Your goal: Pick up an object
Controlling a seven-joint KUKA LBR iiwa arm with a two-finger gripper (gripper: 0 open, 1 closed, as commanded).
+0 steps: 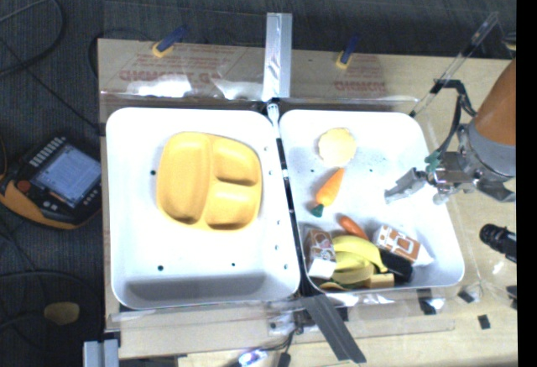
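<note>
Where the arm (495,126) reaches in from the right, its gripper (401,187) hangs over the right bin (369,117) near the right wall, pointing left. Bare floor lies between it and the carrot (329,188). Whether the jaws are open cannot be told; nothing sits between them. Banana (352,254) and box (398,243) crowd the front edge; a yellow tray (208,180) fills the left bin (126,214).

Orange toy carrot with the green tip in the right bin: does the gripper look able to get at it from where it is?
Probably yes. The orange toy carrot lies alone on bare white bin floor, apart from the pale round piece and the pile; the gripper sits to its right with nothing between.
</note>
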